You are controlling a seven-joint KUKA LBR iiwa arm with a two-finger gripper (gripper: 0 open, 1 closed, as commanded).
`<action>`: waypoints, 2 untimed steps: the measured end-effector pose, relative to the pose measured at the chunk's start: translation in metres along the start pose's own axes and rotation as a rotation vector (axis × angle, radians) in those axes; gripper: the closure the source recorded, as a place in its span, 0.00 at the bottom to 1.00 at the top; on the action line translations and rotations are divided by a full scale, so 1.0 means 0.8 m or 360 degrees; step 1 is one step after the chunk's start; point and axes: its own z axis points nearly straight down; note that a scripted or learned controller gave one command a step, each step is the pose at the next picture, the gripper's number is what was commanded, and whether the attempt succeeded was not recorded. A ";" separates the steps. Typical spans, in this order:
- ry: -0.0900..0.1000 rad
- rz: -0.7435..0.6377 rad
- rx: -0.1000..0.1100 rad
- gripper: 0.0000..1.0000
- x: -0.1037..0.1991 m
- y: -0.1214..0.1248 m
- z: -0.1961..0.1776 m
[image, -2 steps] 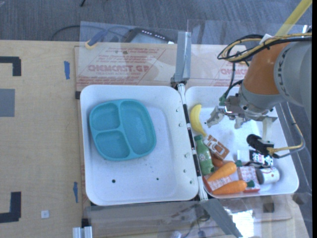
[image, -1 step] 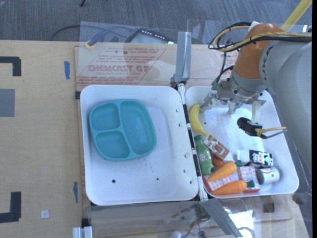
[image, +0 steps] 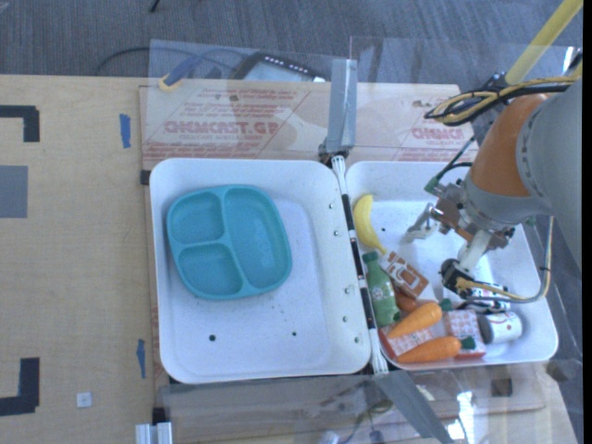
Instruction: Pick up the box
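"So, where's the gripper (image: 435,222) right now?"

"Up in the far half of the right bin (image: 398,166), over a bare patch of white floor. The grey arm (image: 546,155) comes in from the right, with its orange band just above the wrist."

"Open or closed?"

"I can't tell from where I'm standing. The angle hides it, and I can't make out anything in its grasp either."

"And the box (image: 404,274)?"

"It's a small brown-and-white one, lying tilted on the bin floor nearer to us than the gripper and a bit to its left. It's near the gripper but clearly apart from it."

"What's around the box?"

"A green bottle (image: 379,289) lies just beside it, along the wall between the two bins. A banana (image: 365,222) sits beyond the bottle, against that same wall. On the near side of the box, two carrots (image: 418,319) lie on a flat packet (image: 396,342) with red edges, and a white tube (image: 499,326) lies to their right."

"Anything in the left bin (image: 259,331)?"

"A blue plate (image: 228,241) with three sections, towards the far-left corner. Both bins sit side by side on the pale wooden bench (image: 65,276)."
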 end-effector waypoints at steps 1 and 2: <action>-0.0007 0.0009 0.0001 0.00 0.085 0.048 0.001; -0.0019 0.0076 0.0026 0.00 0.093 0.053 -0.001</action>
